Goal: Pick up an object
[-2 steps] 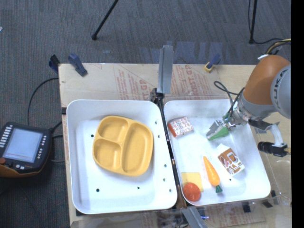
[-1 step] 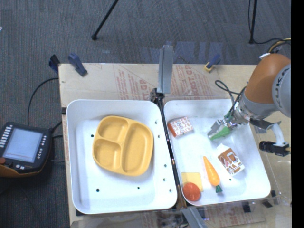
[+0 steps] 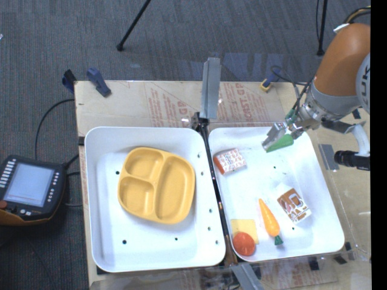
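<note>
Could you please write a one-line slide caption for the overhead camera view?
KUKA arm's hand hovers over the right bin of toy food; a yellow divided plate sits in the left bin.

Handheld control pendant (image 3: 29,189) on floor, blue clamps (image 3: 97,81), perhaps a tripod leg (image 3: 138,17)

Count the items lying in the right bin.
5: patterned packet far left, brown carton right, carrot centre, yellow slice and tomato at the near-left corner. None looks hidden.

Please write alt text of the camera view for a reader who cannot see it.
The claw hangs over the right bin's far edge, above a toy carrot, tomato, cheese slice and two small packets. The left bin holds a yellow divided plate.
</note>
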